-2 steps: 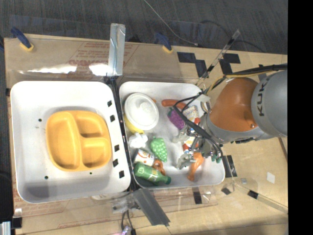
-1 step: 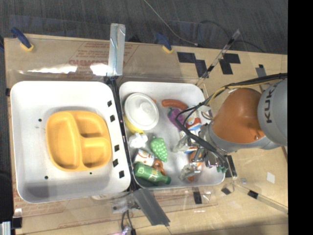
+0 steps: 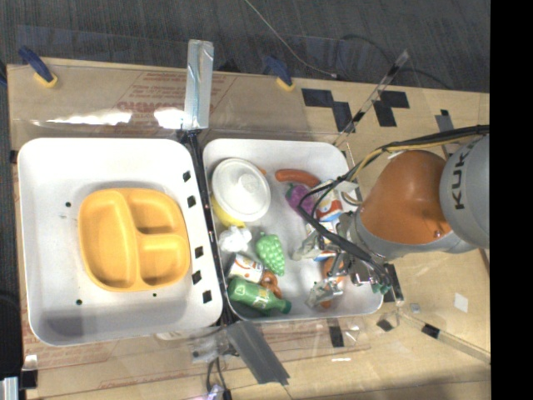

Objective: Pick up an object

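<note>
My gripper [image 3: 328, 285] is low in the front right corner of the right bin [image 3: 366, 307], below the orange band [image 3: 405, 197] of the arm. Something small and red-orange shows right at the gripper, too cluttered by cables to tell what it is. To its left lie a bunch of green grapes [image 3: 271, 253], a green bottle [image 3: 259, 297] on its side and a small orange and white item [image 3: 247, 267]. Further back are a white round lid on a yellow base [image 3: 241, 188], a red sausage [image 3: 297, 176] and a purple piece [image 3: 297, 197].
The left bin [image 3: 42, 190] holds a yellow divided plate [image 3: 133, 237]. A black divider [image 3: 200, 223] runs between the bins. Black cables [image 3: 333, 194] loop from the wrist over the right bin's back right part. A white crumpled item [image 3: 234, 240] lies by the divider.
</note>
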{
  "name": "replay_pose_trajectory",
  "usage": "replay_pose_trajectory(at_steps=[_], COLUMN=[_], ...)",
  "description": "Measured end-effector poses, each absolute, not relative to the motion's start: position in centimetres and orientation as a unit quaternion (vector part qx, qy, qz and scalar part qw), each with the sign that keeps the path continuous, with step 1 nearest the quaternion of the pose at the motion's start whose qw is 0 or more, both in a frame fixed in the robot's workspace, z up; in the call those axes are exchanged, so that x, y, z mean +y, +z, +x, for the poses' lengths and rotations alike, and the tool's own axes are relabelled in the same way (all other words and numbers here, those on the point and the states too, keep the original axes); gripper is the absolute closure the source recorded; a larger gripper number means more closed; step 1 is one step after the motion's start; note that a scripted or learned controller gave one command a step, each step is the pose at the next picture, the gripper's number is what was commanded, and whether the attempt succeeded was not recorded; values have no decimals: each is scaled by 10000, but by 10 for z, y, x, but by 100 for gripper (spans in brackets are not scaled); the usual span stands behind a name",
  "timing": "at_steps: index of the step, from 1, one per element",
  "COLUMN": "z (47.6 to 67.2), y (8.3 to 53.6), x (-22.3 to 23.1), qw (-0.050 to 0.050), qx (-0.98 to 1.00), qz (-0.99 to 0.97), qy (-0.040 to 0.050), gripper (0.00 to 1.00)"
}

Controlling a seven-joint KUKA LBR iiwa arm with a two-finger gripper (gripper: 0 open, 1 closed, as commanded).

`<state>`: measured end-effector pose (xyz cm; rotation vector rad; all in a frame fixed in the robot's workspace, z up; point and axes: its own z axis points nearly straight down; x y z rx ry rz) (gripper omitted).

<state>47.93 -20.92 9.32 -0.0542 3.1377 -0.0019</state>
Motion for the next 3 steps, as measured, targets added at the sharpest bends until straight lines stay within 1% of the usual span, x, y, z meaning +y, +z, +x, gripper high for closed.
replay_pose_trajectory(at_steps=[3], z=[487], y=[93], x=[-209], qw=[47], qx=[9829], qz=[-1842], qy=[-19], gripper=[0])
